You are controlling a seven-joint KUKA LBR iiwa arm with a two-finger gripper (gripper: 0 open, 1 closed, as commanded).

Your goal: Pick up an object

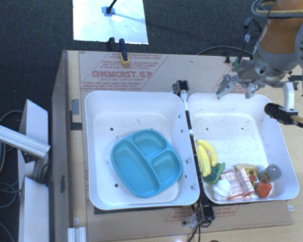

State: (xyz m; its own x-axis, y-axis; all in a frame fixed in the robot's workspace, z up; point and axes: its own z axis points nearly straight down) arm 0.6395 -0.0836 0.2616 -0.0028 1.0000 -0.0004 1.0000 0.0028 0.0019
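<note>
Hovering above the far rim of the right bin (288, 158), the claw (238, 88) hangs with its fingers spread and nothing between them. Arm (288, 29) enters from the right, orange band over the wrist.

Landmark: the divider (190, 135) between the two bins.
- Left of divider: left bin (98, 135) holding a blue tray (145, 162), three compartments, lying flat.
- Right of divider, hard against it at the near half: banana (205, 155), with a green item (215, 171) touching its near end.
- Further right of divider, along the near wall: white lump (221, 188), packet (241, 181), red piece (263, 189), small jar (270, 173). All crowded, touching or nearly so.
- Far half of the right bin: bare floor, directly under the claw.

Step in hand, as judged: approach. No object chosen yet; claw well apart from every candidate.

Next move calls for: travel toward the near half of the right bin, then descent over one item. Banana looks the easiest, being long and partly free on its right side, though the divider wall crowds one finger. The pile at the near wall risks a pinch on two things at once, or a slip.
</note>
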